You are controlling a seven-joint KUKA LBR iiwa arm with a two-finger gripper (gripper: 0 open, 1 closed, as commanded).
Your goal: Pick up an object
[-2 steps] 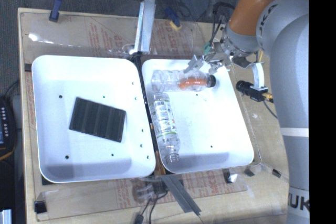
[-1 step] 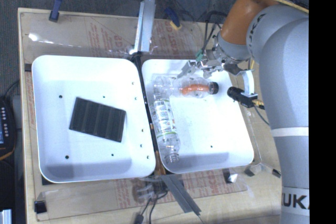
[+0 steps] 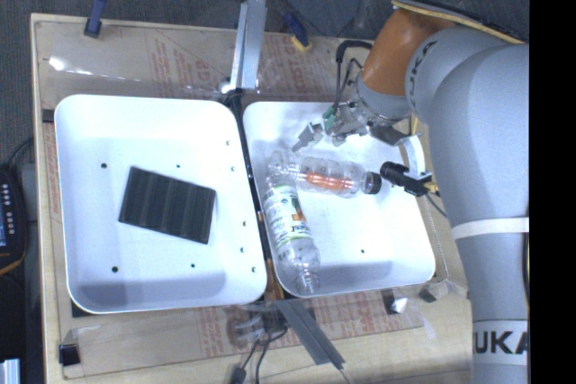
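In rt bin (image 3: 409, 261): 2 clear plastic bottles (image 3: 328, 176), crossing; fingers (image 3: 307, 137) above, state unclear.

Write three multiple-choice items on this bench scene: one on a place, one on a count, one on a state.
1. Where does the flat dark ribbed rectangular panel lie?
A. In the left white bin
B. In the right white bin
C. On the bench outside both bins

2. How many clear plastic bottles lie in the right white bin?
A. None
B. One
C. Two

3. How do the bottles rest?
A. Upright
B. On their sides
C. Stacked in the left bin

Answers: 1 A, the panel lies on the left bin's floor. 2 C, the clear bottle with the orange insert and the clear bottle with the green label both lie there. 3 B, both lie lengthwise on the bin floor.
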